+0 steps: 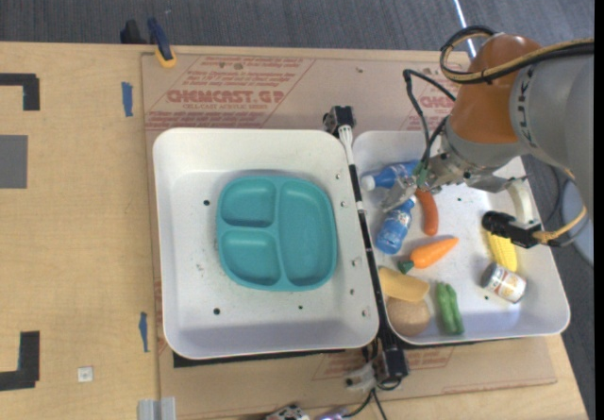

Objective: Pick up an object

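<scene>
My gripper [427,178] hangs low over the back left part of the right bin [543,314], under the arm's orange band. It is right beside a clear bottle with a blue cap [389,176] and the upper end of a red-orange sausage-shaped piece [429,210]. A second blue bottle [394,230] lies just below them. An orange carrot [435,251] with a green tip lies near the bin's middle. I see nothing lifted off the bin floor.
The right bin also holds a yellow corn cob [504,246], a small can [506,284], a green pepper [448,308], a yellow wedge [404,287] and a tan round piece [410,315]. A teal divided plate [276,230] lies in the left bin [179,220].
</scene>
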You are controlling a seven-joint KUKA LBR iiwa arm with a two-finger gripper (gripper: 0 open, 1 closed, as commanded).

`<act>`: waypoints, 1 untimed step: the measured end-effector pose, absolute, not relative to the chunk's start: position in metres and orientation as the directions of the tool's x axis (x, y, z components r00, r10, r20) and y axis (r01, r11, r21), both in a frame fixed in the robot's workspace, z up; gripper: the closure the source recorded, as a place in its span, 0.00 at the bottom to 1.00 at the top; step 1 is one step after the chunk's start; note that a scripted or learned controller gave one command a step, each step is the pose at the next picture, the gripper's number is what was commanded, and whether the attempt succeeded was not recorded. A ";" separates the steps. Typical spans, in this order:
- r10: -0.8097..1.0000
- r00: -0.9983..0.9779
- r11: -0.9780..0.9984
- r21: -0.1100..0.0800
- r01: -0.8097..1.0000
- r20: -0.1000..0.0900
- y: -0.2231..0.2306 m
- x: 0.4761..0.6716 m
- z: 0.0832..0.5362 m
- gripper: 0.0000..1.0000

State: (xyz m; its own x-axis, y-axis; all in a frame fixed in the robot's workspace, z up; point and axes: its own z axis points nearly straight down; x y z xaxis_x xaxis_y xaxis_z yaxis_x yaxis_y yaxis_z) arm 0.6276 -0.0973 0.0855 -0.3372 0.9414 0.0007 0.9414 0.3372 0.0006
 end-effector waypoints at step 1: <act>0.942 -0.336 0.336 0.006 0.942 -0.003 -0.098 0.629 0.097 1.00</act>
